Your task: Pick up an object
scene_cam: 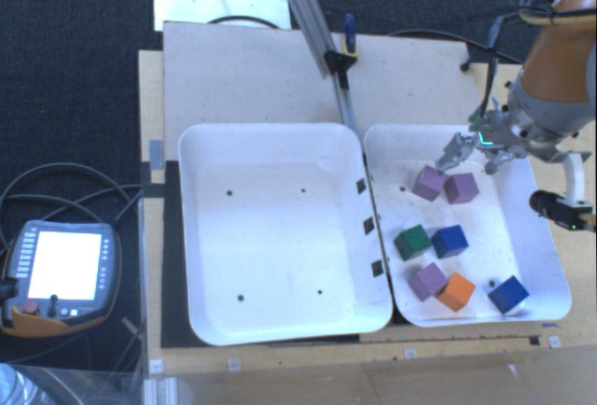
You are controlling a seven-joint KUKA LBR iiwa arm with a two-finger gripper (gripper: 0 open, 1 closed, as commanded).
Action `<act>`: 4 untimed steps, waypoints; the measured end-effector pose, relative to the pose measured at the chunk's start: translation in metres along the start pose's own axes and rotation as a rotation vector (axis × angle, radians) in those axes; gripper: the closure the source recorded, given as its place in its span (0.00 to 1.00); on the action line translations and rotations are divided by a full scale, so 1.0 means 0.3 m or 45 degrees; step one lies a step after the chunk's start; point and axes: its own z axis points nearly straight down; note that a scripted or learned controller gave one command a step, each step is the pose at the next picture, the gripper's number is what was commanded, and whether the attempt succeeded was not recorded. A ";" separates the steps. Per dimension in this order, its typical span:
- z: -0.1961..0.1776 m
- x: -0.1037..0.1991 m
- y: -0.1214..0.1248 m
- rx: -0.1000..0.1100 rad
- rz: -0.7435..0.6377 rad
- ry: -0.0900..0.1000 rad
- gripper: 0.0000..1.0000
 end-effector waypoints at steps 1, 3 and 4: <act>-0.007 0.000 0.003 -0.005 0.000 -0.001 0.00; 0.345 0.036 0.029 0.003 0.001 0.000 0.00; 0.463 0.037 0.029 0.000 0.002 -0.001 0.00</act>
